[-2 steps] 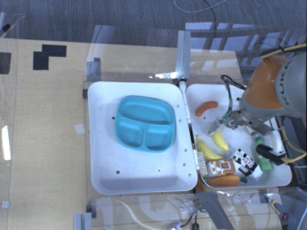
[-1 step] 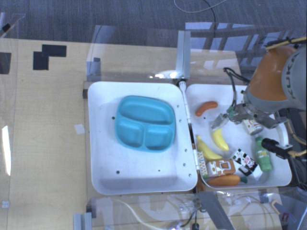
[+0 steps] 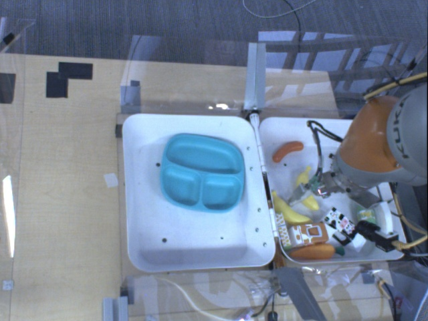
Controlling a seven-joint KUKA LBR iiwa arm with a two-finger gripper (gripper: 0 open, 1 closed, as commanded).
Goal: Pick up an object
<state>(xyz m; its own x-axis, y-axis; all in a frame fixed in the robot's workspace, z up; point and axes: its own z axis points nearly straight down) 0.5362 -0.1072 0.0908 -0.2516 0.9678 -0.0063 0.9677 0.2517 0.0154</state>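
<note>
My gripper [image 3: 306,191] hangs low in the right bin [image 3: 294,131], below the arm's orange band [image 3: 366,146]. It sits just above the upper end of a yellow banana [image 3: 291,211] and beside a small yellow piece [image 3: 304,176]. Toward the bin's far side lies a red sausage [image 3: 287,151], apart from the gripper. Along the near wall a brown carton [image 3: 309,233] rests against an orange sausage-shaped toy [image 3: 312,251]. I see nothing clearly held.
A black-and-white patterned object [image 3: 339,223] and a small green item [image 3: 366,214] lie under the arm at the right. The left bin [image 3: 144,199] holds a blue divided plate [image 3: 201,171]. A cable loops on the floor beyond the bins.
</note>
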